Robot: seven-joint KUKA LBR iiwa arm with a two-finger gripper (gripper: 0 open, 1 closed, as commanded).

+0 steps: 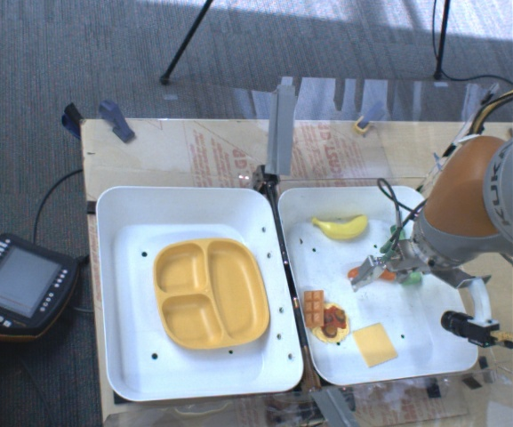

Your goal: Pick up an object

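Observation:
My gripper (369, 272) hangs low over the middle of the right bin (434, 363), reaching in from the right. An orange-red piece (359, 273) lies right at its fingertips, with a green piece (412, 278) just behind them. A yellow banana (340, 227) lies toward the back of that bin. Near its front sit a waffle piece (314, 305), a small pizza slice (332, 321) and a yellow cheese slice (374, 343).
The left bin (123, 345) holds a yellow divided plate (210, 292). A grey post (281, 136) stands behind the wall between the bins. A teach pendant (16, 283) lies on the floor at the left.

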